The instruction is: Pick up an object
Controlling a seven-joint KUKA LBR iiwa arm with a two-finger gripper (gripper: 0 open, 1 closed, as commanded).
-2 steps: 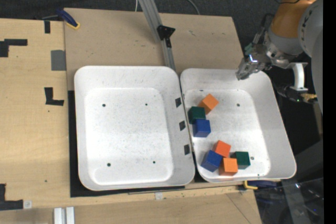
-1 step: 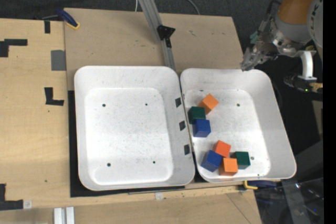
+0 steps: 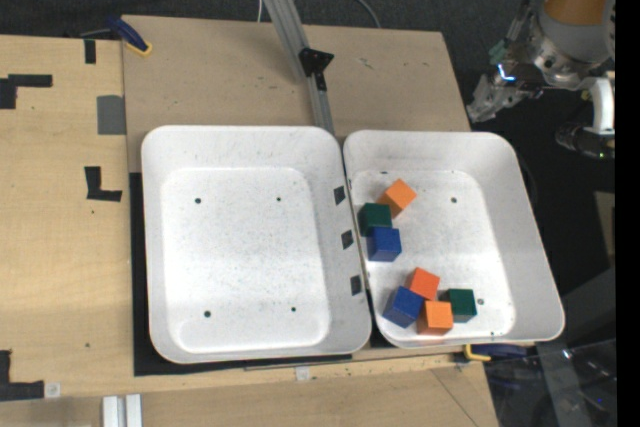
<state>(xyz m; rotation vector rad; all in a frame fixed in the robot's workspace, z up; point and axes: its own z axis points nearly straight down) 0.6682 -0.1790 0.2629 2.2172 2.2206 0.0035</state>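
The right bin (image 3: 523, 215) holds several small cubes. An orange cube (image 3: 400, 196), a green cube (image 3: 376, 216) and a blue cube (image 3: 384, 243) cluster near its left wall. Near the bin's front lie a red-orange cube (image 3: 424, 282), a blue cube (image 3: 404, 306), an orange cube (image 3: 437, 316) and a green cube (image 3: 461, 304). My gripper (image 3: 493, 97) hangs off the bench's right edge, beyond the right bin's far right corner and well apart from all cubes. Nothing shows in its grasp.
The left bin (image 3: 150, 215) sits beside the right one. A slanted metal pole (image 3: 285, 5) crosses the back of the bench. A blue and yellow clamp (image 3: 130, 35) lies at the back left, and black tape marks (image 3: 97, 183) dot the left side.
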